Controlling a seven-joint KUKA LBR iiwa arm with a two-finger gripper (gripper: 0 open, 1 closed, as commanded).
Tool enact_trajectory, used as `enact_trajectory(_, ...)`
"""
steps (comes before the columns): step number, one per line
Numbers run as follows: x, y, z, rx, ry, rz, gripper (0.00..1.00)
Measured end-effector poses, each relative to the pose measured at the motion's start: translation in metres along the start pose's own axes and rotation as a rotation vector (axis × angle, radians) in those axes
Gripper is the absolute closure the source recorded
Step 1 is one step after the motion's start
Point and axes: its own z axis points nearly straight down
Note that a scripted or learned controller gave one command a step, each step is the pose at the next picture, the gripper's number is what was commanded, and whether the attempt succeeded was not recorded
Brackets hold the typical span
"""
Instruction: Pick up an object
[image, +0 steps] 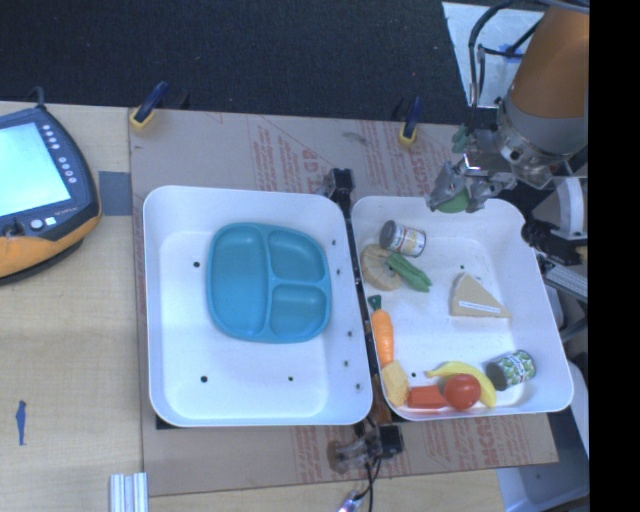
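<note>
A robotics lab: a wooden tabletop with clamped cardboard, two white bins, toy food and a control tablet far left.

A handheld control tablet lies left of the bins; clamps grip the cardboard

Hand gripping green object above right bin, blue plate in left bin
</note>
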Motion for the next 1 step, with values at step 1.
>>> enact_trajectory(1,0.0567,-0.0527,0.0030,0.003,0.000,-0.001,1.00)
